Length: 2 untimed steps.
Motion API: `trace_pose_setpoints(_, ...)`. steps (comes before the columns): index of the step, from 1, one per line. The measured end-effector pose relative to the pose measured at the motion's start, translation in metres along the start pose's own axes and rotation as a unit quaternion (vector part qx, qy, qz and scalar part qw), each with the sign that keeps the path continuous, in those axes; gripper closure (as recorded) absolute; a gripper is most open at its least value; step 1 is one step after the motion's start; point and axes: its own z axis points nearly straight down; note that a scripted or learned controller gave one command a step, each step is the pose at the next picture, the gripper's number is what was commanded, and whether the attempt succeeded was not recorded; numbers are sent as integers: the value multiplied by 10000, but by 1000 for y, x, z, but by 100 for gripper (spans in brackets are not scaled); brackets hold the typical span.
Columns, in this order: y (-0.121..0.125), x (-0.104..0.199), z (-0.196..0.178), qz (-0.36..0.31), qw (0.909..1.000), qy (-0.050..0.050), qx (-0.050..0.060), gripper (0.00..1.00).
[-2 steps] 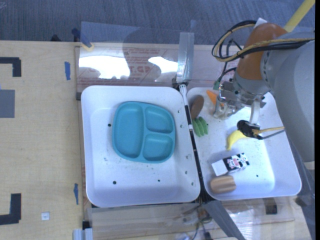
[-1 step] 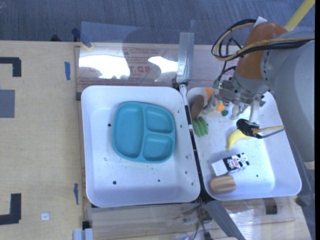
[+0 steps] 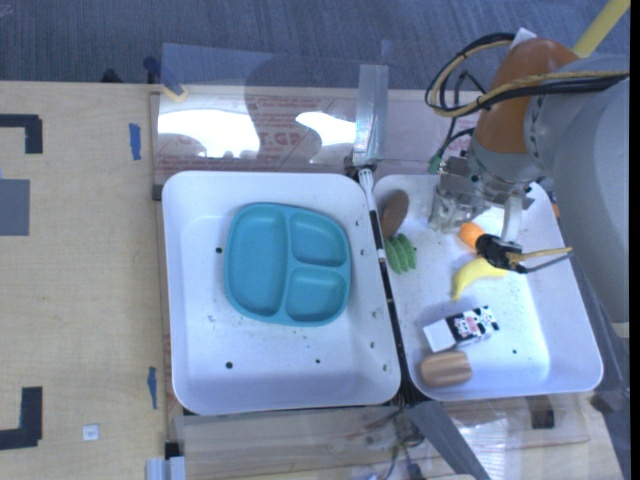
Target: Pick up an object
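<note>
My gripper (image 3: 452, 220) hangs over the far part of the right bin (image 3: 560, 353), pointing down, with nothing seen between its fingers. Just right of it lies a small orange piece (image 3: 470, 235). A yellow banana (image 3: 478, 273) lies nearer the front, below that piece. At the bin's left wall sit a brown oval thing (image 3: 394, 209) and a green ridged thing (image 3: 402, 254). Toward the front lie a white box with a black and white picture (image 3: 461, 328) and a tan roll (image 3: 445, 369).
The left bin (image 3: 195, 298) holds a teal divided plate (image 3: 288, 264). A metal bracket (image 3: 370, 118) stands behind the divider between the bins. The arm's grey body fills the right side above the right bin.
</note>
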Motion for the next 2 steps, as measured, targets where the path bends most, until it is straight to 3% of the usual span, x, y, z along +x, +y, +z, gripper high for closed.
trace_pose_setpoints(1, -3, -79, -2, 331, 9994, 31, -119, 100)
trace_pose_setpoints(2, -3, -73, -2, 297, 9995, 51, -124, 0)
